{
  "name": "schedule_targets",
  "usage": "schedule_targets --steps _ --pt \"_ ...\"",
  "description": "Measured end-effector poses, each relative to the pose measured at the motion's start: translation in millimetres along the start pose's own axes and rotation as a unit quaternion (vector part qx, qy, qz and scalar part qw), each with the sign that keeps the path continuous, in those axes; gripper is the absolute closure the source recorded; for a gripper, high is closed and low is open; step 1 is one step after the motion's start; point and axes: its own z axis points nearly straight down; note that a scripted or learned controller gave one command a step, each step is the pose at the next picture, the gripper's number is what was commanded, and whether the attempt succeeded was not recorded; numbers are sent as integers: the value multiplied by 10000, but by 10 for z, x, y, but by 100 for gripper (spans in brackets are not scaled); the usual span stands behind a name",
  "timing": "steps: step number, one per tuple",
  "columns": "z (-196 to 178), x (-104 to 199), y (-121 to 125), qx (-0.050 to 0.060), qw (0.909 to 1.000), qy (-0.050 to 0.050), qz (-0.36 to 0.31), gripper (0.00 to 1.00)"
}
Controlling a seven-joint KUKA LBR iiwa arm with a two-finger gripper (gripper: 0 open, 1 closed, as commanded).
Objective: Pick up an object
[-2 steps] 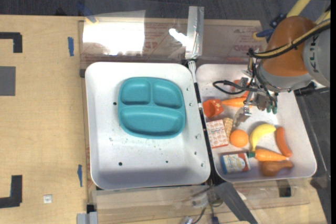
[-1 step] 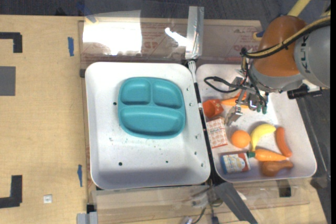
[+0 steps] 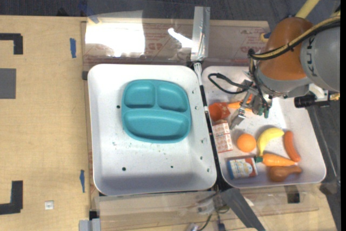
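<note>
My gripper (image 3: 252,112) hangs low over the back of the right bin (image 3: 313,140), open, with bare bin floor between its fingers. Just left of it lies a red tomato-like piece (image 3: 218,111) with a small orange bit (image 3: 234,106) beside it. Nearer the front are an orange (image 3: 246,142), a yellow banana (image 3: 269,138), a red sausage (image 3: 292,144), a carrot (image 3: 279,159), a brown piece (image 3: 281,172), a small can (image 3: 241,167) and a little printed box (image 3: 222,136). Nothing is held.
The left bin (image 3: 102,132) holds a teal divided plate (image 3: 157,111). A raised divider (image 3: 204,116) separates the two bins. The arm's orange band and grey body (image 3: 292,57) loom over the right bin's back right corner, with black cables trailing.
</note>
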Motion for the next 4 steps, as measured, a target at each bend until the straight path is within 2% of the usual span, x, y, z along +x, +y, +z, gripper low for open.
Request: schedule_targets --steps 1,2,3,4 --pt "0 23 52 0 9984 3 571 0" --pt "-10 438 -194 1 9994 -6 354 0" --pt "-148 396 -175 -19 9994 -80 348 100" --pt "-148 389 -192 -9 9993 -88 358 0"
